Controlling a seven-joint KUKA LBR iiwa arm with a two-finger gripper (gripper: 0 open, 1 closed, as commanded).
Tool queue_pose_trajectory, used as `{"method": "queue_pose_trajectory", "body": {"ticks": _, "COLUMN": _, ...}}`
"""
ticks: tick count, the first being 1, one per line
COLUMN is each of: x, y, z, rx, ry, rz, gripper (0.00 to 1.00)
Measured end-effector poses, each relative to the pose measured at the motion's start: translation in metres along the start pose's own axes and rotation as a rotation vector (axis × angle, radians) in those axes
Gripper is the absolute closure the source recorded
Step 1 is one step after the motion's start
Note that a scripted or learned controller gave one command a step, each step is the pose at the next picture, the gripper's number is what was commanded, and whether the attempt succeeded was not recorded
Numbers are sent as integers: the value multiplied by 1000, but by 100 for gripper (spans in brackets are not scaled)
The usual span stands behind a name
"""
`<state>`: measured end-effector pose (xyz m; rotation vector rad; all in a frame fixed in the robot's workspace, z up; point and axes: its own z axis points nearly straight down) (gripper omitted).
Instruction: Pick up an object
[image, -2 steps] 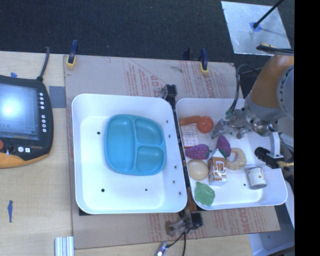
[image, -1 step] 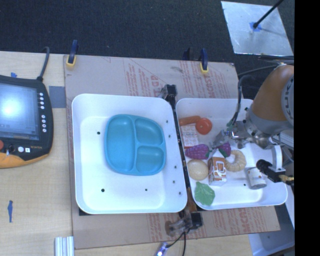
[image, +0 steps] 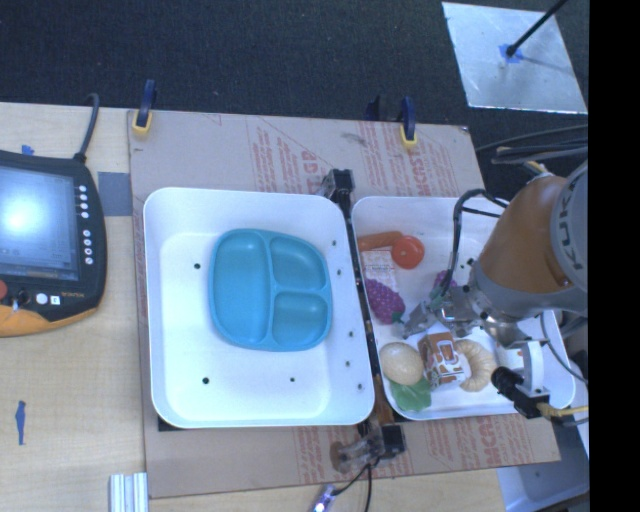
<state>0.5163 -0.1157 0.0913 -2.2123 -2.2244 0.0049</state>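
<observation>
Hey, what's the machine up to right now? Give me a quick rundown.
Pincer low in right bin, amid the toy food. Nothing seen held. Purple grapes, egg, croissant crowd close. Blue plate sits in left bin.

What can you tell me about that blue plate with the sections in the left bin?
The light blue divided plate looks like smooth matte plastic, a rounded rectangle with three compartments: one long section on its left, two smaller ones on its right. It lies flat and slightly turned, near the middle of the left shallow white bin. Nothing sits in it or touches it.
</observation>
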Motion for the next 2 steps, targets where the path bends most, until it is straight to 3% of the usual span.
{"method": "queue_pose_trajectory", "body": {"ticks": 1, "x": 14, "y": -25, "z": 0, "rx": -1, "ry": 0, "rz": 1, "gripper": 0}}
{"method": "queue_pose_trajectory", "body": {"ticks": 2, "x": 13, "y": -24, "z": -10, "rx": -1, "ry": -1, "rz": -3, "gripper": 100}}
